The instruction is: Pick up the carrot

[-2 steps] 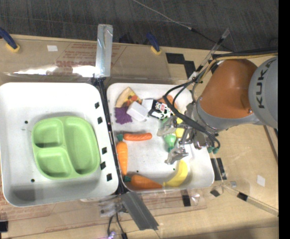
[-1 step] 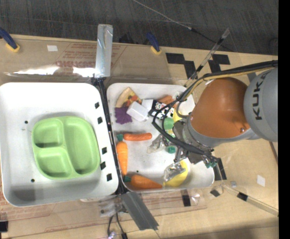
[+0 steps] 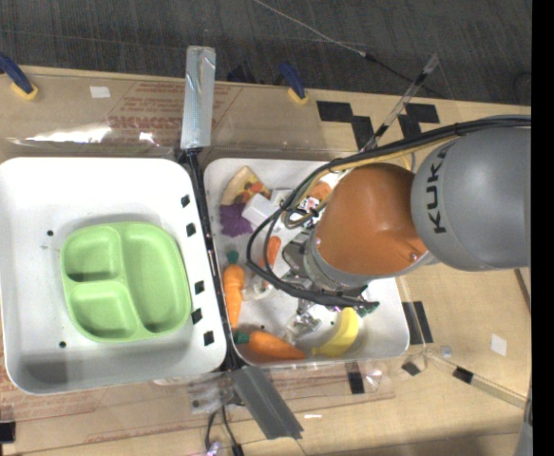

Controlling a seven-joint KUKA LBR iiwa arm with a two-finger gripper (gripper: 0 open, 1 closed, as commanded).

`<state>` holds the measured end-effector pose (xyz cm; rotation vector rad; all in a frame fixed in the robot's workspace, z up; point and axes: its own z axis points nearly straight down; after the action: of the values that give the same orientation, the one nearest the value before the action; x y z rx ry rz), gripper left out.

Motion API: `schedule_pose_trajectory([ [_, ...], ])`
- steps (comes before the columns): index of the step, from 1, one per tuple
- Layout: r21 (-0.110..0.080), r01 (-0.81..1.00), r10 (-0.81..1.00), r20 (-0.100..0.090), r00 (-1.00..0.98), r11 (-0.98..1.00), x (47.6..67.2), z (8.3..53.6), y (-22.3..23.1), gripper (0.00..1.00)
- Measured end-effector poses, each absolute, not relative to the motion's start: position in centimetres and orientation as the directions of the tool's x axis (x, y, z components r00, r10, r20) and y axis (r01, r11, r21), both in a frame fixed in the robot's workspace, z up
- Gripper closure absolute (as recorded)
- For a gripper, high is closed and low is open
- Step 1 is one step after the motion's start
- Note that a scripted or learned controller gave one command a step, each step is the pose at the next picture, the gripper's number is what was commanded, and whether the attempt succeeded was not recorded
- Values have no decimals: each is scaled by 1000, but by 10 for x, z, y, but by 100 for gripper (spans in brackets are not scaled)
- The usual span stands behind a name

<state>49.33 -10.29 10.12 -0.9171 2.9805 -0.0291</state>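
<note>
**Carrot Pick: Arm Low in the Right Bin, Grasp Unconfirmed**

The arm (image 3: 381,226) reaches into the right bin (image 3: 395,335), and its orange band and wrist cover most of the bin's middle. The gripper (image 3: 305,326) is low near the bin's front edge, largely screened by the wrist and cable loops; whether it is released or clenched cannot be told from this view, and nothing can be confirmed as held.

Two carrot-like items are present. One carrot (image 3: 233,294) lies along the bin's left wall, lengthwise and apart from the gripper. A second carrot (image 3: 273,348) lies along the front wall, just beside the gripper. A yellow banana (image 3: 345,332) sits close on the gripper's other side. Purple (image 3: 232,218) and mixed toy food (image 3: 250,186) lie toward the bin's back. The left bin (image 3: 29,255) holds a green divided tray (image 3: 124,280).

Probable faults from this state:
- Wrong item taken: the banana is as near the gripper as the front carrot
- Incomplete closure: the front carrot lies against the wall, leaving little room on that side
- Slip on lift: a tapered, smooth body may roll out of a shallow grip
- Cable snag on neighbouring items
</note>
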Motion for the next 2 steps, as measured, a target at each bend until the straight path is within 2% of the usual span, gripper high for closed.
schedule_pose_trajectory([
  [1, -3, -299, -299, -5, -954, 954, 491, 195, -122, 0],
  [2, -12, -415, -415, -11, -910, 910, 500, 107, -100, 0],
])
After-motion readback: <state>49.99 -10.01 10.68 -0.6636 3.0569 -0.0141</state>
